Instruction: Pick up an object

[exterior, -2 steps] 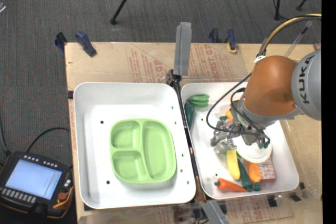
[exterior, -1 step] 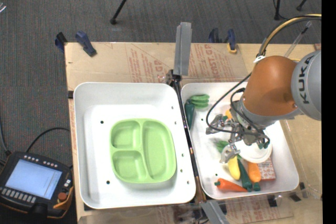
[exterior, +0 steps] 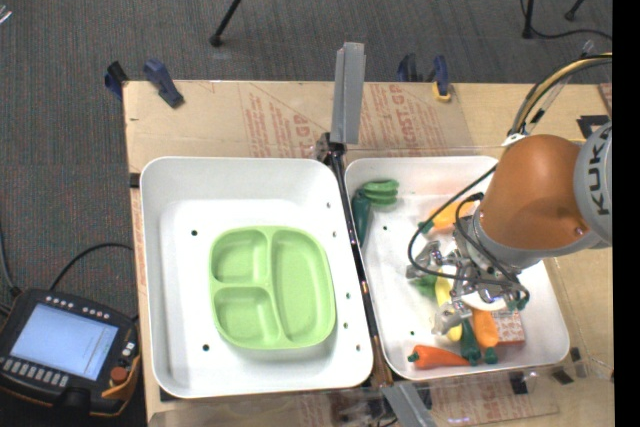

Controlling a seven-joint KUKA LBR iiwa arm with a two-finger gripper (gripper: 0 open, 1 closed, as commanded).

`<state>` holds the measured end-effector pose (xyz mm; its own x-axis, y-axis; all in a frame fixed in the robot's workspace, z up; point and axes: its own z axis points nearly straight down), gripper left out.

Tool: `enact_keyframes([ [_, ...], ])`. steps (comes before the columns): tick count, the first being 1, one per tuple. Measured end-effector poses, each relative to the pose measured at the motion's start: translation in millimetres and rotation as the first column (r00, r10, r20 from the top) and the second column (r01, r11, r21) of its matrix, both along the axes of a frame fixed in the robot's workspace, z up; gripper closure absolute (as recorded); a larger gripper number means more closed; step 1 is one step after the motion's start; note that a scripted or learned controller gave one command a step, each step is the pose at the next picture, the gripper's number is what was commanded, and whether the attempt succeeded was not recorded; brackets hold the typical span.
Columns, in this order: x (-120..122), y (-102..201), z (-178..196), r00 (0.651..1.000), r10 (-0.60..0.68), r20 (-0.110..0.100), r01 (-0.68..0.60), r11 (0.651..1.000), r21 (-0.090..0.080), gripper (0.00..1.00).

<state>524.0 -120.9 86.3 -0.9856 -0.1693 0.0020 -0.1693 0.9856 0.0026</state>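
Note:
The arm reaches into the right bin (exterior: 400, 175) from the right, its orange band above the wrist. My gripper (exterior: 458, 300) hangs low over a pile of toy food near that bin's front right. Under and beside it lie a yellow piece (exterior: 441, 292), an orange piece (exterior: 485, 328), a carrot (exterior: 437, 356) and a red-and-white block (exterior: 508, 327). Two green vegetables (exterior: 378, 191) rest at the bin's back left. The wrist and cables hide the fingertips, so no object is seen between them.
The left bin (exterior: 170, 215) holds a light green divided plate (exterior: 272, 287). A grey post (exterior: 348, 95) stands behind the seam between the bins. A teach pendant (exterior: 65, 343) lies off the bench at the front left. Clamps sit along the bench's back edge.

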Motion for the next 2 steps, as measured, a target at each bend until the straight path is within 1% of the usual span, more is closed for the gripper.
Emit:
enact_keyframes([
  [1,1.6,2.3,9.9,1.000,0.006,0.003,-0.006,1.000,0.001,1.00],
  [2,1.3,32.7,110.5,0.991,-0.133,0.011,0.133,0.991,-0.001,1.00],
])
